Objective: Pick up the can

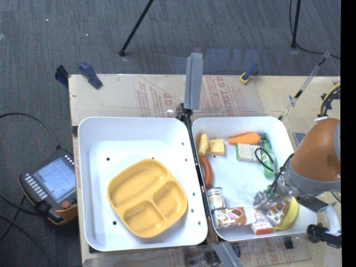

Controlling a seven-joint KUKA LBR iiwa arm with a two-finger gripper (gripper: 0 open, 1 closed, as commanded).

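The can is small and silver with a pale label. It stands near the left wall of the right bin, toward the front. My gripper hangs low over the front right part of that bin, roughly a hand's width to the right of the can and apart from it. It sits just above a small red-and-white packet. The grey arm with its orange band comes in from the right.
Around the can lie a brown box, a reddish-brown disc by the wall, cheese pieces, a carrot, a green packet and a banana. The left bin holds a yellow divided plate.
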